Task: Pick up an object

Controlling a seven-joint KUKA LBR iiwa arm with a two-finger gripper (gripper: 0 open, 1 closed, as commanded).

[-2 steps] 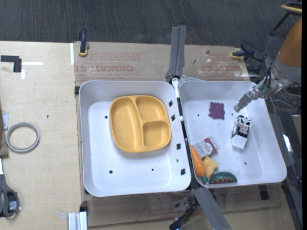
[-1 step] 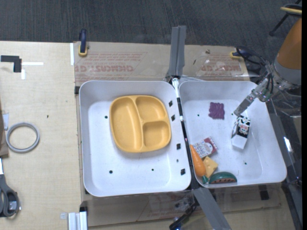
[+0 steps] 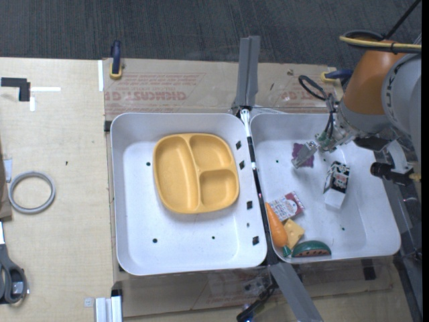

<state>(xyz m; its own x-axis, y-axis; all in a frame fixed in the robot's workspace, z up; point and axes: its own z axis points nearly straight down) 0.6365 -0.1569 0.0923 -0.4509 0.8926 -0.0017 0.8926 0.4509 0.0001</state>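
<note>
crinkled purple packet (image 3: 303,155) at end effector (image 3: 326,139), smooth white right bin (image 3: 375,237)

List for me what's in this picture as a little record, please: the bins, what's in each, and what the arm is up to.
left bin: yellow divided plate
right bin: purple packet, small white carton, red-and-white wrapper, toy carrot, watermelon slice toy
arm: reaches in from the right
gripper: over the right bin, beside the purple packet; grasp unclear
bench, left side: grey ring
</note>
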